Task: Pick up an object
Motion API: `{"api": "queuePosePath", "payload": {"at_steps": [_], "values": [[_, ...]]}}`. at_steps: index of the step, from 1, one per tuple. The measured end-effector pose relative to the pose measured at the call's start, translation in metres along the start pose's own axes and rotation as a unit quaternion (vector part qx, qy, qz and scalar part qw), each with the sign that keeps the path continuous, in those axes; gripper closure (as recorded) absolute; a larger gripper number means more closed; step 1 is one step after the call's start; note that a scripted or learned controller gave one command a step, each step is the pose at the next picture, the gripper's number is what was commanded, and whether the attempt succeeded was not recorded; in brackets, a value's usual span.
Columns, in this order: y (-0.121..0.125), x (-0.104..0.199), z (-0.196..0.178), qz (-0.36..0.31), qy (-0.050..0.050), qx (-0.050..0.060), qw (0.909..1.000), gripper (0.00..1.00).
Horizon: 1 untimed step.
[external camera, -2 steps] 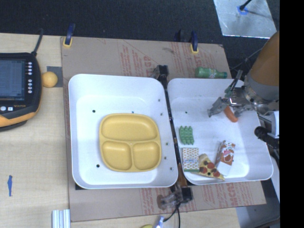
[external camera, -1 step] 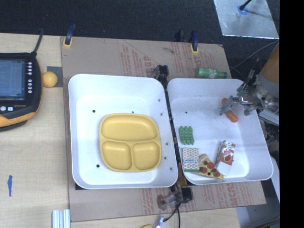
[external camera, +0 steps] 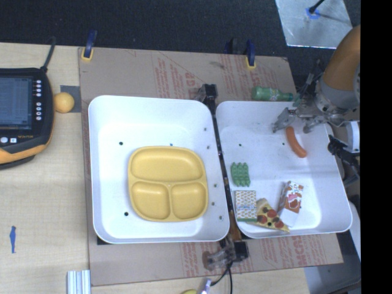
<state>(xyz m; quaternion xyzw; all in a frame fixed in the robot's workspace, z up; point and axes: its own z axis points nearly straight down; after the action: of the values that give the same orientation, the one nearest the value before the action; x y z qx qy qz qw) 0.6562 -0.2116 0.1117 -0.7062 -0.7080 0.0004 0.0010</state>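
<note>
My gripper (external camera: 297,125) hangs over the far right part of the right bin (external camera: 331,225), its fingers spread apart. An orange sausage (external camera: 297,144) lies on the bin floor just below it, with its upper end near the fingertips and nothing held between them. Toward the near edge of the same bin lie a green studded block (external camera: 240,174), a square waffle-patterned piece (external camera: 245,204), a pizza slice (external camera: 270,217) and a small red-and-white carton (external camera: 293,198).
The left bin (external camera: 104,121) holds a yellow divided tray (external camera: 167,182). A green bottle (external camera: 272,94) lies on the cardboard behind the right bin. A pendant with a screen (external camera: 21,115) and a yellow ball (external camera: 64,101) sit at the far left.
</note>
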Motion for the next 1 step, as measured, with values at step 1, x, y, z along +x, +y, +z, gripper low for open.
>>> {"api": "queuePosePath", "payload": {"at_steps": [1], "values": [[0.0006, -0.0004, -0.0111, -0.001, 0.0, 0.0, 1.0, 1.0]]}}
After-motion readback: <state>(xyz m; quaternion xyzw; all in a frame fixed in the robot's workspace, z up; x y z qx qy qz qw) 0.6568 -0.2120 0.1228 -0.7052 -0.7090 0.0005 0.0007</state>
